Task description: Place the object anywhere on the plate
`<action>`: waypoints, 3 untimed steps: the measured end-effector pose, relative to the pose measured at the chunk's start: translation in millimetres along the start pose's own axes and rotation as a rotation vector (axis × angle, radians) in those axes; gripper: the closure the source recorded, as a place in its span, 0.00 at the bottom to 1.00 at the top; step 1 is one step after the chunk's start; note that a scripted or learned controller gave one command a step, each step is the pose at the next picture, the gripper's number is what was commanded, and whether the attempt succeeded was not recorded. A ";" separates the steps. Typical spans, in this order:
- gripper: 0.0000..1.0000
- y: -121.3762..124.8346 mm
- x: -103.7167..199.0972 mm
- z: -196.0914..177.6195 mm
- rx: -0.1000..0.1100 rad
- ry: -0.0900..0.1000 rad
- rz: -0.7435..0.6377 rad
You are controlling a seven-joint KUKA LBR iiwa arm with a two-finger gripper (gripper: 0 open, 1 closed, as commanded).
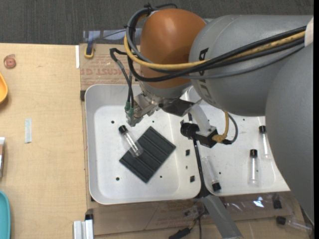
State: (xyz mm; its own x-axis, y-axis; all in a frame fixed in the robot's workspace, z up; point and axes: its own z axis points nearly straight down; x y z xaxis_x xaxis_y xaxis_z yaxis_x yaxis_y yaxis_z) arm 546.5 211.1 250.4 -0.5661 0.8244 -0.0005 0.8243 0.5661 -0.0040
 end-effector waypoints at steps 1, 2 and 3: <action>0.00 0.0 -0.1 -0.1 0.000 0.000 0.000; 0.00 24.5 -14.7 22.9 0.000 -0.001 0.552; 0.00 -39.2 32.5 -84.8 -0.001 -0.001 0.200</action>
